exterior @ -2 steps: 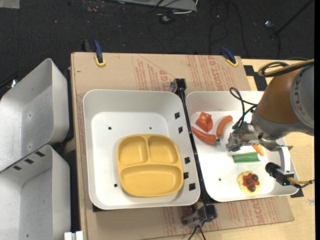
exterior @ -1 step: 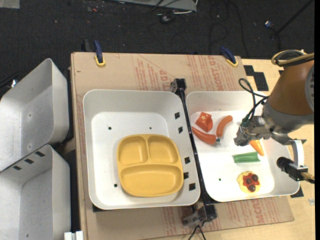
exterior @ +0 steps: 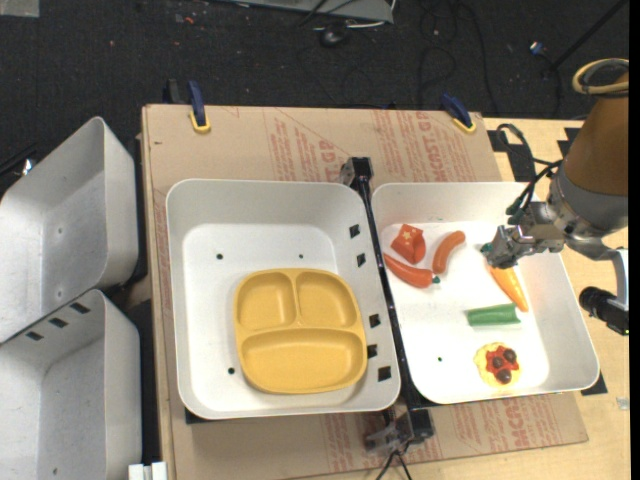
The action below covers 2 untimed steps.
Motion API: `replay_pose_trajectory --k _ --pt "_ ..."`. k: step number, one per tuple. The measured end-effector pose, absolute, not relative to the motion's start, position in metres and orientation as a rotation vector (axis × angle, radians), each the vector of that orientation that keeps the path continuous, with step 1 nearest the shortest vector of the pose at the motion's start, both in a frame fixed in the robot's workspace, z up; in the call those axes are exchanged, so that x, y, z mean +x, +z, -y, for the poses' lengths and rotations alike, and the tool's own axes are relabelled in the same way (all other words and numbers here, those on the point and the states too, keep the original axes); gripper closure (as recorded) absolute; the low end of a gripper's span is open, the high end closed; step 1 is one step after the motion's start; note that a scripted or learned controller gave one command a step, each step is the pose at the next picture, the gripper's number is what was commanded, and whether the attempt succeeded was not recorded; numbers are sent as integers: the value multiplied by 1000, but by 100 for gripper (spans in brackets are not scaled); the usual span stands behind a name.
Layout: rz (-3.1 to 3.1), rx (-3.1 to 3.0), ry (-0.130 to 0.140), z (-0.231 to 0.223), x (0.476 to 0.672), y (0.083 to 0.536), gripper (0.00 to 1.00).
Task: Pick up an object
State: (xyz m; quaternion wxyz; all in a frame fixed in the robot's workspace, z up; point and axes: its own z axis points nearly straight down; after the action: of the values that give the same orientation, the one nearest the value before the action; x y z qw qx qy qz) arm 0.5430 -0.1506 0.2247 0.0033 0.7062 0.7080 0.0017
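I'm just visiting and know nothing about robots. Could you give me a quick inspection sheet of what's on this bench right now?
Surface: bench bearing two white bins, left bin and right bin.
Job's things: right bin holds carrot, green piece, two sausages, red piece, small pizza.
Clutter: yellow divided plate in left bin.
Grippers: gripper above the carrot's upper end.
Cables: black cables on the floor.
Surroundings: spare white bins at left.
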Motion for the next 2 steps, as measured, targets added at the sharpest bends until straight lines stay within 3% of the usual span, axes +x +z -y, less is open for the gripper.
replay_pose_trajectory --k 1,2 --pt "-2222 2222 -2 150 543 204 100" --pt "-2231 2216 0 96 529 201 100"
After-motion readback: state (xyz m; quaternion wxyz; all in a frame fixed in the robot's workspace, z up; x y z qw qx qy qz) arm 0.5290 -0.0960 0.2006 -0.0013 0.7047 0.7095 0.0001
